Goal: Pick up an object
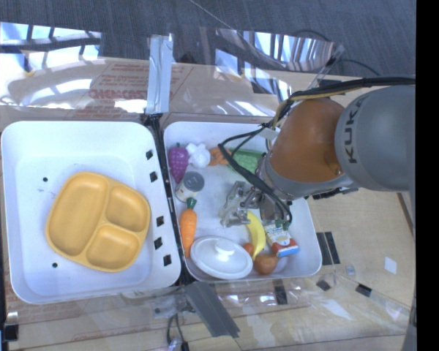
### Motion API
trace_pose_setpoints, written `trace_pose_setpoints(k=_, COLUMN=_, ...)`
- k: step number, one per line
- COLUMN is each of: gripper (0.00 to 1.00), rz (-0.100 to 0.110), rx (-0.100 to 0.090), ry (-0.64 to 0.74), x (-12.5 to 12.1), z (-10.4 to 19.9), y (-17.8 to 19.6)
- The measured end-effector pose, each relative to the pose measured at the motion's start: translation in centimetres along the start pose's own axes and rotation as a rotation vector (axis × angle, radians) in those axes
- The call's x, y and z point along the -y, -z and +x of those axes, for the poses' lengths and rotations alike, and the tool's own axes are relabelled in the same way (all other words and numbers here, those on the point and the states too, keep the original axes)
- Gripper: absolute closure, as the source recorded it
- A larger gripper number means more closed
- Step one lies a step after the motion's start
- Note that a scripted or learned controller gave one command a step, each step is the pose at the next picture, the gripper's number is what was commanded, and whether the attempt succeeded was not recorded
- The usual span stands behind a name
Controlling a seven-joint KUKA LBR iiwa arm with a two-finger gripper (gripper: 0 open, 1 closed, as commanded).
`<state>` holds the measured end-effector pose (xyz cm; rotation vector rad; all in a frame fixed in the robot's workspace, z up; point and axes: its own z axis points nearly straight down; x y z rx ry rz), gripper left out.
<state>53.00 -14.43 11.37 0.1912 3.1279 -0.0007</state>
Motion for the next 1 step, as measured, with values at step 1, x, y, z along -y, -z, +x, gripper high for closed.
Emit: trace_pose_setpoints(k=1, gripper=0.00, rz=0.000, rx=0.000, ry=0.000, x=-0.01, z=0.01, y=-0.02)
